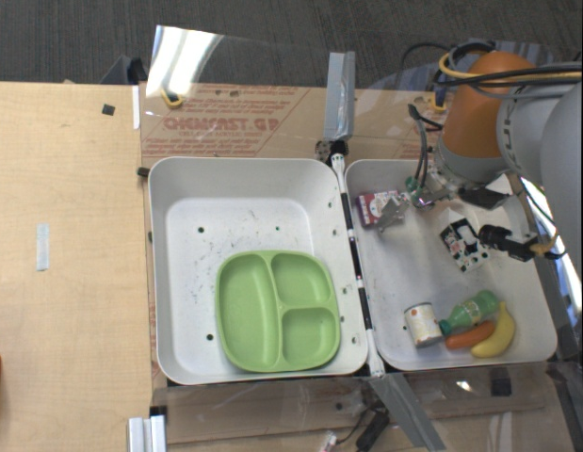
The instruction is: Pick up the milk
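Note:
The milk [463, 244] is a small white carton with black patches. It lies tilted on the floor of the right bin [517, 285], near its middle. My gripper [396, 209] hangs low over the right bin's back left part, to the left of the milk and apart from it. Its tip is right beside a dark red and white packet [368, 207] by the bin's left wall. The grey arm with its orange band [479, 111] comes down from the upper right.
At the right bin's front lie a small white can [422, 325], a green bottle [472, 310], an orange carrot [464, 337] and a banana [495, 333]. The left bin [178, 252] holds a green divided plate [278, 310]. Black cable parts [508, 241] hang just right of the milk.

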Tool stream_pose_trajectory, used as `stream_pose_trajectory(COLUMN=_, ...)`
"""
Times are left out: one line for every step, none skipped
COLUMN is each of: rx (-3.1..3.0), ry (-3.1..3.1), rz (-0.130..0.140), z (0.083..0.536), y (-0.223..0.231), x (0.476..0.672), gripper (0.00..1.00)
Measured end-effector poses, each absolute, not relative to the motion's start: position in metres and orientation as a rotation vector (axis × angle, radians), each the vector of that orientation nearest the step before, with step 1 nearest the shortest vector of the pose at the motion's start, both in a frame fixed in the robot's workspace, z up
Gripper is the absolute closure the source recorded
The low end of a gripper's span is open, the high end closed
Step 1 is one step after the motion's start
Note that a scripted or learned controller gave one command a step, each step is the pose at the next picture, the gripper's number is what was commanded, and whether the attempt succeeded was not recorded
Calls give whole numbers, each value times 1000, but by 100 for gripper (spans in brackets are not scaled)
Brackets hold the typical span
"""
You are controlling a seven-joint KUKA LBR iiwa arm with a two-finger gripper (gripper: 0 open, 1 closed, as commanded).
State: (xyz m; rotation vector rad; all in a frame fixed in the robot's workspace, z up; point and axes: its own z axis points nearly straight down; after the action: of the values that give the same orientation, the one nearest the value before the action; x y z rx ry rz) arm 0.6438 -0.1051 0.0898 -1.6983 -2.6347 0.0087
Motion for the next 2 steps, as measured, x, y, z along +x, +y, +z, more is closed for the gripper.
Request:
stream_pose_trajectory(rx=-1679, ry=-2615, rz=25, z=86, y=-112, x=650, gripper=0)
stream_pose_trajectory(rx=-1675, ry=-2618, rz=28, z=86, y=-112, x=650, gripper=0)
